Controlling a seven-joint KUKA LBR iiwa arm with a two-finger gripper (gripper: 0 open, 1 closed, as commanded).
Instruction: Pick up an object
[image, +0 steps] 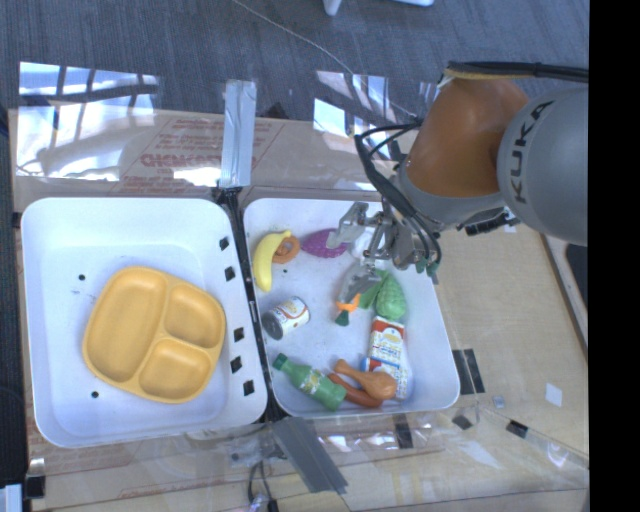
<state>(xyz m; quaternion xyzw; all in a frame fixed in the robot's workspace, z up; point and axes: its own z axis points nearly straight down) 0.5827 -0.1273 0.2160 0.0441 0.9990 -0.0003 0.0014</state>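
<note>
I log: left bin (50, 240), holding a yellow divided tray (152, 333). Right bin (440, 345), where my gripper (362, 272) hangs, jaw state unreadable, just above a carrot (352, 300) beside a green vegetable (390, 298). Also sauce bottle (387, 350), green bottle (308, 381), banana (266, 258), can (285, 317).

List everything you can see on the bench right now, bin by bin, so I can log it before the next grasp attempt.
divided tray: 1, yellow, left bin
left bin: 1, white, holds the tray
right bin: 1, white, holds the small items
banana: 1, yellow, upper left of right bin
purple item: 1, purple, right of banana
can: 1, white and red, lying on its side, middle left
carrot: 1, orange, centre
green item: 1, green, beside carrot
sauce bottle: 1, white and red, lower right
green bottle: 1, green, bottom edge
drumstick: 1, brown-orange, bottom
arm: 1, grey and orange, from right
end effector: 1, metallic, above carrot
</note>
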